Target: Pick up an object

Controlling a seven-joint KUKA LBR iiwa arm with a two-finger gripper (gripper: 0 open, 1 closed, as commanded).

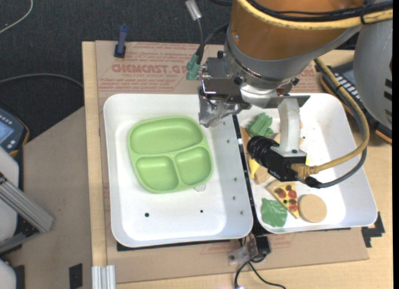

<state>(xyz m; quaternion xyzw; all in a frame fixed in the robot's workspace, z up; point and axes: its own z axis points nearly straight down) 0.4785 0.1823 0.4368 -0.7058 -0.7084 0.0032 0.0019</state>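
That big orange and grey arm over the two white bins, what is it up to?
The arm reaches down over the bench, with its gripper near the top edge of the left bin, beside a green divided plate. Nothing can be seen between its fingers, so it has not picked anything up yet. The right bin holds small toy foods: a pizza slice, a round cookie and green leafy pieces.

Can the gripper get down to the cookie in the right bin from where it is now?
Probably yes. The cookie lies uncovered near the right bin's front edge, touching the pizza slice on one side. The gripper hangs over the divide between the bins, so it must travel across first.
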